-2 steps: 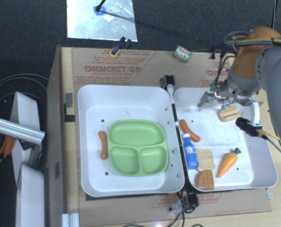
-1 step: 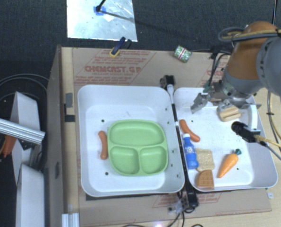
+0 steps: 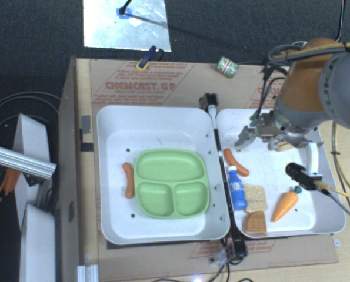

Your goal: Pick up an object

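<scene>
Approach step: gripper at right bin upper centre, fingers spread, holding nothing; sausage just below-left; next move calls for descent, then closing

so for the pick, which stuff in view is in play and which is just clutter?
In play: gripper, right bin with sausage, blue bottle, toast, waffle, carrot.
Clutter: green tray, sausage beside it, small can, foil sheet.
</scene>
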Robot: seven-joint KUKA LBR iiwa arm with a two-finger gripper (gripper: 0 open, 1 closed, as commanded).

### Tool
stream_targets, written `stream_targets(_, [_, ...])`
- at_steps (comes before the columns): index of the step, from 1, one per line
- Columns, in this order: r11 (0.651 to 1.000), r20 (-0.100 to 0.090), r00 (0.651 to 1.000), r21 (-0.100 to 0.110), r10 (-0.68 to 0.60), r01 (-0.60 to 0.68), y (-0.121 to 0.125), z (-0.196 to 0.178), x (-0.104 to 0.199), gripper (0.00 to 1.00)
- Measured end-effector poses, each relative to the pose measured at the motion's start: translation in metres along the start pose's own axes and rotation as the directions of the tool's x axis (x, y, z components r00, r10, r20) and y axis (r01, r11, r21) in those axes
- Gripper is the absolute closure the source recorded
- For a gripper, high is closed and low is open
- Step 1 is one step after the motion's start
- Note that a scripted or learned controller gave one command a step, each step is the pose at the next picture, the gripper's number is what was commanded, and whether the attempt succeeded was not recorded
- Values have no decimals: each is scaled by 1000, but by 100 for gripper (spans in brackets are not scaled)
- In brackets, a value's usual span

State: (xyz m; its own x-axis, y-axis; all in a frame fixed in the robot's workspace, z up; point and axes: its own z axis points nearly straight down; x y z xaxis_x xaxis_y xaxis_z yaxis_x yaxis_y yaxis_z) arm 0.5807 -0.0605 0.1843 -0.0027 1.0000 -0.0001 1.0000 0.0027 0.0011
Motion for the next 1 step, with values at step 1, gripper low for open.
stream_targets(1, [1000, 0, 1000, 0, 2, -2, -59, 0, 6, 0])
